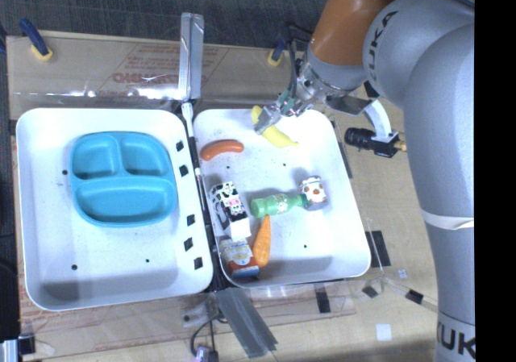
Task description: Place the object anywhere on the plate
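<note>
Camera view: my gripper hangs at the far edge of the right bin, and whether it is spread or pressed together I cannot tell. A yellow banana lies just beside its tip, toward the near side, long axis running left to right with a slight tilt; I judge this the object I am after. My plate, one blue divided dish, sits in the left bin, well apart to the left. I count one sausage, one carrot, one green bottle, two cartons.
</note>
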Tool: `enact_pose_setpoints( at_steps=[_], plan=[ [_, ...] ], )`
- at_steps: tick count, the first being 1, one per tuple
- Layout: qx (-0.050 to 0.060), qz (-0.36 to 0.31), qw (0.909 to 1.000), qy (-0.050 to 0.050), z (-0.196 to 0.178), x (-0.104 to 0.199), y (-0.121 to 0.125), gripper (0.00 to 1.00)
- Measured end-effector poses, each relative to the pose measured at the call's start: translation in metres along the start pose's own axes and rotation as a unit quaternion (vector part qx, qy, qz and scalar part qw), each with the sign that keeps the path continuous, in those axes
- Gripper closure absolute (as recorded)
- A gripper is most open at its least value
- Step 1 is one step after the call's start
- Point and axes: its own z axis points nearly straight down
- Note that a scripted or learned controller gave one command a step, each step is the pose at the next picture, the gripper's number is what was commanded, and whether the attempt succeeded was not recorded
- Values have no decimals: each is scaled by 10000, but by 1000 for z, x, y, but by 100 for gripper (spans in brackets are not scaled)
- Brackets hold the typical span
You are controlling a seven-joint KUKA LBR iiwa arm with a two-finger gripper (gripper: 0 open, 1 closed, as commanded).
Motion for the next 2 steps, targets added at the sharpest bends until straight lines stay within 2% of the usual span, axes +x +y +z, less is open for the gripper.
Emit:
enact_pose_setpoints(
  at_steps=[1, 2],
  plan=[
    [13, -335, 9994, 7, 4, 91, 35, 100],
    [-1, -994, 9950, -4, 14, 146, 83, 100]
  ],
)
